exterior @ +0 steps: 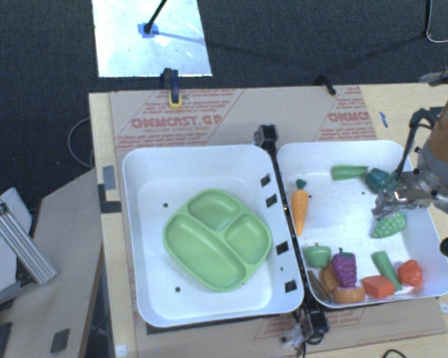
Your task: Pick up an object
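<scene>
Green and knobbly, the toy pea pod (389,225) is the piece your arm is closest to — it lies in the right bin (357,151), near that bin's right wall, directly under the gripper (395,203). Taking the gripper as your landmark: the pod sits just below and a shade left of the tips, touching or nearly so, and I cannot tell which. Its long axis runs slantwise, lower left to upper right. A dark teal toy (378,177) lies just above the gripper, a green toy pepper or cucumber (349,172) beyond that to the upper left, and the toy carrot (299,208) well off to the left by the bin divider. You cannot tell from this angle how the fingers stand, and nothing is visibly held. My judgement — the pick turns on closing across the pod's short width, not along its slant.
</scene>
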You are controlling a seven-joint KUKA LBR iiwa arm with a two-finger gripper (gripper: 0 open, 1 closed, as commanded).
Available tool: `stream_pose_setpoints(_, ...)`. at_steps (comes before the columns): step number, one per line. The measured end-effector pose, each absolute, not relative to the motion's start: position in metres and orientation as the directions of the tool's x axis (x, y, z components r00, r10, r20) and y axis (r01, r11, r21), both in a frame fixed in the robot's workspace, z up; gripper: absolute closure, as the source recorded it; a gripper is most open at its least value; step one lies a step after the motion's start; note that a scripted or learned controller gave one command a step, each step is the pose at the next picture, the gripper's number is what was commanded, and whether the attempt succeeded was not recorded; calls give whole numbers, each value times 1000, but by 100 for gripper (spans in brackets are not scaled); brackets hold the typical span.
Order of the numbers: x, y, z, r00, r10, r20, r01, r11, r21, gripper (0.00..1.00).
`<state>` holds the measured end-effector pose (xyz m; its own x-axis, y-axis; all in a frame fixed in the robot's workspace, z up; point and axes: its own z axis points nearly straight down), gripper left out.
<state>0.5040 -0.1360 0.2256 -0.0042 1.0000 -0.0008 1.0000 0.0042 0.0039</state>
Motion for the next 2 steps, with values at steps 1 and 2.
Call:
stream_pose_setpoints(1, 512, -86, 225, -8, 1000, 1, 1000, 8, 3, 100)
stream_pose_setpoints(2, 509, -35, 229, -8, 1000, 1, 1000, 8, 1, 100)
